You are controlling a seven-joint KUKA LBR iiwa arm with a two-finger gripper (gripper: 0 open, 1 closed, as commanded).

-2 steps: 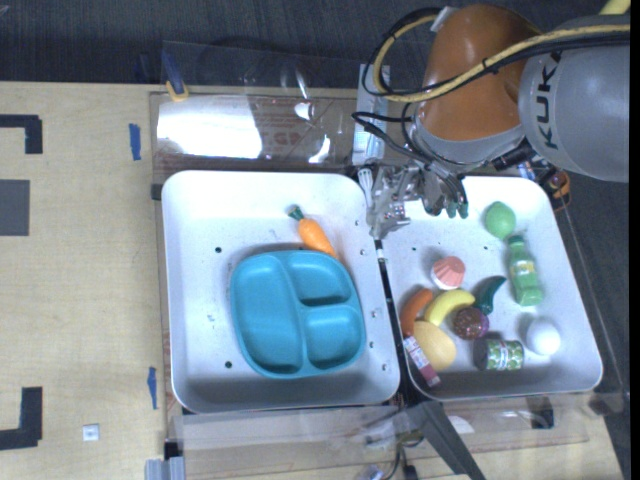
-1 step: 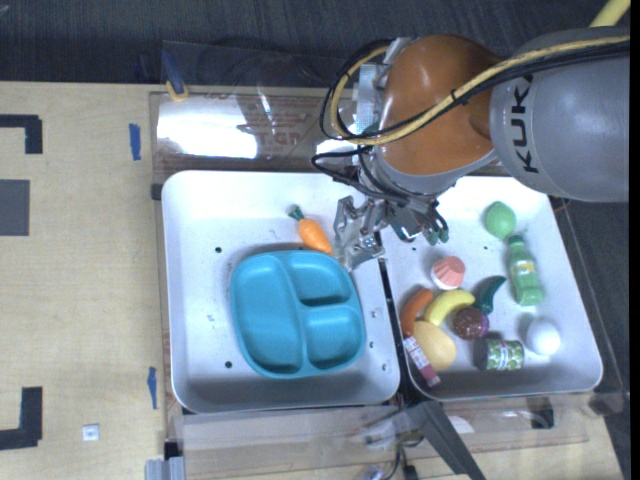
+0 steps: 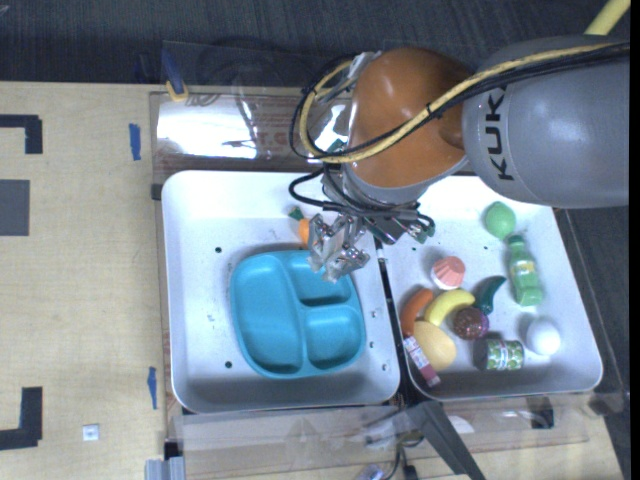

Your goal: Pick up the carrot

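The carrot (image 3: 304, 230) — a small orange sliver with a green tip — lies just to the upper left of the claw (image 3: 335, 251), almost touching it, its long axis hidden. The metal claw hangs over the glossy blue divided tray (image 3: 290, 323) — whether its grip is spread or closed I cannot tell

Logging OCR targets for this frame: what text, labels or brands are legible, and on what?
"KU": letters on the grey arm, cut off by its curve.
Green bottle: has a label, too blurred to read.
Green can: label too small to read.
Nothing else is legible.
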